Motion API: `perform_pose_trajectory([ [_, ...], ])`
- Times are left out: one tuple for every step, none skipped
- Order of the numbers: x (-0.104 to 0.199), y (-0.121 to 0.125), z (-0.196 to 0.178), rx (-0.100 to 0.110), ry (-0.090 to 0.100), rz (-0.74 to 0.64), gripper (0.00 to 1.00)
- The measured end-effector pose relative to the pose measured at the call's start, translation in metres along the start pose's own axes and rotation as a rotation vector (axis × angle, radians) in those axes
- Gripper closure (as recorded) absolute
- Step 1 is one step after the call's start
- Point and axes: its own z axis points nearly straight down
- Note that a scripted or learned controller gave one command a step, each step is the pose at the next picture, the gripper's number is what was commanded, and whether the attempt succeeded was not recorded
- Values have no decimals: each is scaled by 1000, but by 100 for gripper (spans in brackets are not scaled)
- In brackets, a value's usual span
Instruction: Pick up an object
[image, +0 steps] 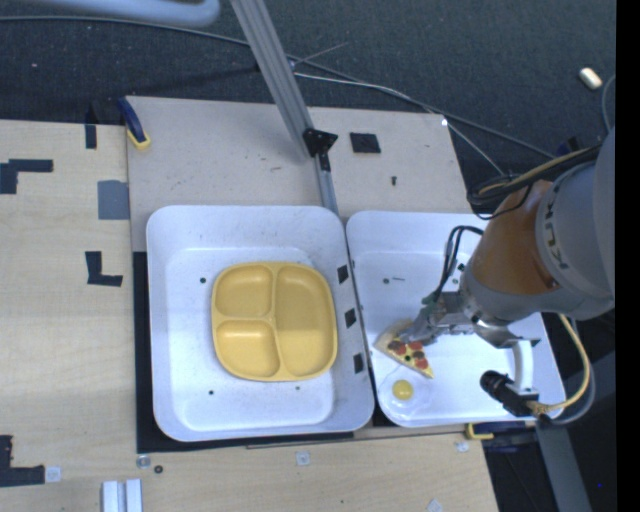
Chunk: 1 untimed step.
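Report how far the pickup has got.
Done: the arm has reached into the right bin, and the gripper is down at the toy pizza slice. In hand: nothing clearly; the slice lies on the bin floor beside a small yellow piece, and a grasp cannot be confirmed. Left: gripping and lifting an object. The yellow divided plate sits in the left bin, untouched.

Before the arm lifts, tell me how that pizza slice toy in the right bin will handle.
The pizza slice lies flat and thin on the right bin floor, so the gripper at its edge may struggle to get under it. It looks like rigid plastic, probably light. Being flat, it should slide rather than roll.
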Motion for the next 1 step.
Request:
perform_pose_trajectory([
  [1, -7, -44, 7, 6, -1, 100],
])
